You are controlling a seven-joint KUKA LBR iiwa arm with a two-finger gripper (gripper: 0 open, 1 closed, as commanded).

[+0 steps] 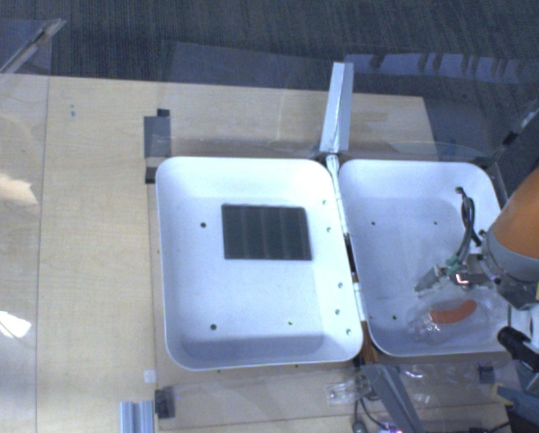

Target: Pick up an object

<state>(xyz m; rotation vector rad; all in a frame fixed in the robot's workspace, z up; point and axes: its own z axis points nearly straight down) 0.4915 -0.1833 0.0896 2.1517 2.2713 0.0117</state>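
— How is the arm (526, 228) sitting?
— It's reaching low into the right bin (387, 206), gripper (450, 276) hovering over an orange object (452, 312).
— Gripping it?
— I'm unable to tell.

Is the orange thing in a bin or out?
In. The orange thing lies on the right bin's floor, just below the gripper.

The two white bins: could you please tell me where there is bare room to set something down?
The left bin is bare around its dark ribbed panel. The right bin is free in its upper left half; its lower right corner is crowded by the gripper, an orange object and a clear item.
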